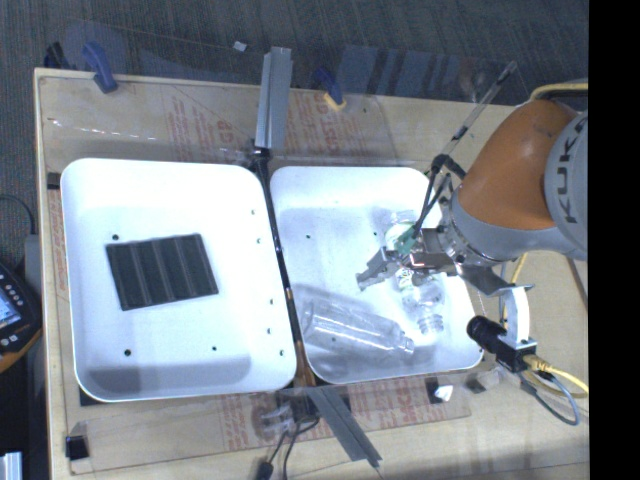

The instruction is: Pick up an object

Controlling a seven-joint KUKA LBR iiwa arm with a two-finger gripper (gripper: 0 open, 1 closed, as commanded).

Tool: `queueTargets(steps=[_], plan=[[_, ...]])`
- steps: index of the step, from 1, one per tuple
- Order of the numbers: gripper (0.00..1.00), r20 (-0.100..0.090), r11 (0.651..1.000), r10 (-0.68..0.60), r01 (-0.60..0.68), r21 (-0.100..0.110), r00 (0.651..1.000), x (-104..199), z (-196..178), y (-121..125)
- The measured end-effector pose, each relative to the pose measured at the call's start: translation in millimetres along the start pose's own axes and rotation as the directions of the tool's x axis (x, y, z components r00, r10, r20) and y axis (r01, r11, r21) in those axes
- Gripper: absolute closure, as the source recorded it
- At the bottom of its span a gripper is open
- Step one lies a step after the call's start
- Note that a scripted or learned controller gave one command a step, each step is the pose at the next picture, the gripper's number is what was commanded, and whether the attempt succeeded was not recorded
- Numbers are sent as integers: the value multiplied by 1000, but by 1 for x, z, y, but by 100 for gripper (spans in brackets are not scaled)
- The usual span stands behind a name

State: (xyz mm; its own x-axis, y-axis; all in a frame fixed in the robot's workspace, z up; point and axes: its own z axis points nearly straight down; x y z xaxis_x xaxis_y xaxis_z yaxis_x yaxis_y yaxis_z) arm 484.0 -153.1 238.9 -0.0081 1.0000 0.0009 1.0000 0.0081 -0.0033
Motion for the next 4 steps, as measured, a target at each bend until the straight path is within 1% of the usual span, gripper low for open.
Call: queueTargets(steps=[1, 2, 3, 4], plan=[[0, 1, 999, 53, -53, 0, 999, -55, 54, 55], [0, 1, 999, 54, -54, 0, 999, -55, 54, 55], [0, 1, 998, 55, -55, 0, 998, -54, 81, 93], [100, 1, 999, 52, -52, 0, 999, -54, 71, 93]])
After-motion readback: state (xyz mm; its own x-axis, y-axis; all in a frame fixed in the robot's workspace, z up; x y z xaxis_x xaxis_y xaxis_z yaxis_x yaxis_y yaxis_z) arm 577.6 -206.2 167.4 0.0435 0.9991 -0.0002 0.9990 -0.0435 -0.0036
